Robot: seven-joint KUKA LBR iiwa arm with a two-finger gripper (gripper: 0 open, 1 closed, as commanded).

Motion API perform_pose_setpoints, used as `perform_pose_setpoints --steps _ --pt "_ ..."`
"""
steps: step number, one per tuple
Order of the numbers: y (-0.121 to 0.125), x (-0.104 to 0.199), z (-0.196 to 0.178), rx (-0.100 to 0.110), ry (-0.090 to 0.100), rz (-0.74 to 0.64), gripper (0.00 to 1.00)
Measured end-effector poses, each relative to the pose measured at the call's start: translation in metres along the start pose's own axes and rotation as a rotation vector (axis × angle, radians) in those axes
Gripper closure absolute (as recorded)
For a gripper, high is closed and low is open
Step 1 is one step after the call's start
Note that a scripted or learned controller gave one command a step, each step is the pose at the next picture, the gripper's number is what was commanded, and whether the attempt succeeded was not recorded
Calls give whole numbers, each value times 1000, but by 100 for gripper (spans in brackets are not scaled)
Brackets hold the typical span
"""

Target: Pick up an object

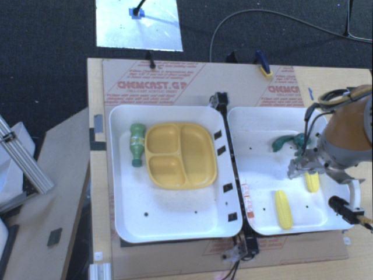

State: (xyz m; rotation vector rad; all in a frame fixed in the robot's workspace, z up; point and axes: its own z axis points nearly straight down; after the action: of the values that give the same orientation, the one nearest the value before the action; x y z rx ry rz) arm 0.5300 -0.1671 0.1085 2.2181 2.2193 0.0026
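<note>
End effector (304, 169) low in right bin (256, 156), grip state unclear, just beside small yellow corn cob (312, 181)

Two shallow white bins sit side by side: the left bin (125, 214) and the right bin (256, 127). There is one yellow plastic plate with three compartments (179, 155) and one small green plastic bottle (137, 144), both well apart from the gripper (304, 167). There are two yellow toy corn cobs: one (312, 181) just beside the gripper, another (283, 209) near it. One teal-green crumpled object (284, 141) lies near the gripper.
</note>
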Motion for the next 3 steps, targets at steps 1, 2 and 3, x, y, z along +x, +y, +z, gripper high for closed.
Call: perform_pose_setpoints --steps 1,2,3 --pt "-5 5 -60 -1 0 -4 100" --pt "-4 4 -94 -1 0 -4 100" --pt "-2 49 -104 1 2 -8 100"
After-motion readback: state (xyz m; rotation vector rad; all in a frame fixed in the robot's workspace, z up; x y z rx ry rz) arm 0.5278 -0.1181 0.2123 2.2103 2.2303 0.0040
